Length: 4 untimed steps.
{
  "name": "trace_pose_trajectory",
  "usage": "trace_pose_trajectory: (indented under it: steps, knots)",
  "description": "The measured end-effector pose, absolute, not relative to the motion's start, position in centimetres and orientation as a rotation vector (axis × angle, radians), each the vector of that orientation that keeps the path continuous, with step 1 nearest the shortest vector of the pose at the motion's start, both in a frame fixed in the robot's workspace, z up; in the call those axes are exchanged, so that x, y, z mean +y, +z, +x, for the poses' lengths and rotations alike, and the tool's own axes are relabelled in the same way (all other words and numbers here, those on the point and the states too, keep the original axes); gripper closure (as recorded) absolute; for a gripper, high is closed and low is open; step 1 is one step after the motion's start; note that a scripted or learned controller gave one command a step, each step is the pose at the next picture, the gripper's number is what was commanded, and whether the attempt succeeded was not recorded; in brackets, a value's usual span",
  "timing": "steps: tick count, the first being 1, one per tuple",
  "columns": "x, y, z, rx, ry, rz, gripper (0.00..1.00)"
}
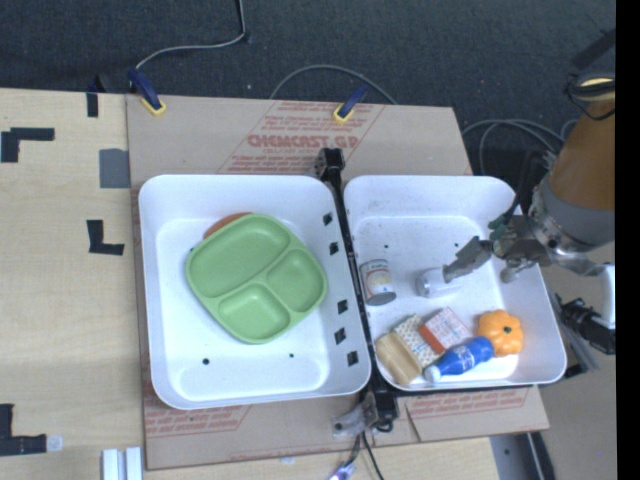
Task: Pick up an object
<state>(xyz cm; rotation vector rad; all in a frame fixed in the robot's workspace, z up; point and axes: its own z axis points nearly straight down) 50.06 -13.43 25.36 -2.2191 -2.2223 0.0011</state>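
Note:
In the right bin (420, 200) lie several objects. A small silver can (377, 280) is near the left wall, and a small grey piece (430, 285) lies beside it. Along the front are a bread-like item (398, 353), a red and white packet (443, 327), a blue bottle (462, 358) and an orange pumpkin-shaped toy (500, 332). My gripper (487, 264) hangs over the bin's right side, open, with nothing between its fingers. One finger (465, 260) points toward the grey piece.
The left bin (170, 298) holds a green divided plate (256, 277) with something orange (225, 224) peeking out behind it. A black divider (343, 258) with clips runs between the bins. Cables lie on the dark floor behind the bench.

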Motion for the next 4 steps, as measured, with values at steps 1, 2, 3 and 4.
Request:
trace_pose_trajectory:
  steps: [1,2,3,4]
  knots:
    - [-13.1,16.5,48.3,-2.221,0.001,-2.219,0.0]
    - [-13.1,10.4,48.6,-2.228,-0.004,-2.23,0.0]
    - [-13.1,11.7,49.0,-2.239,-0.016,-2.235,1.0]
    - [-6.9,18.4,54.0,-2.223,0.001,-2.218,1.0]
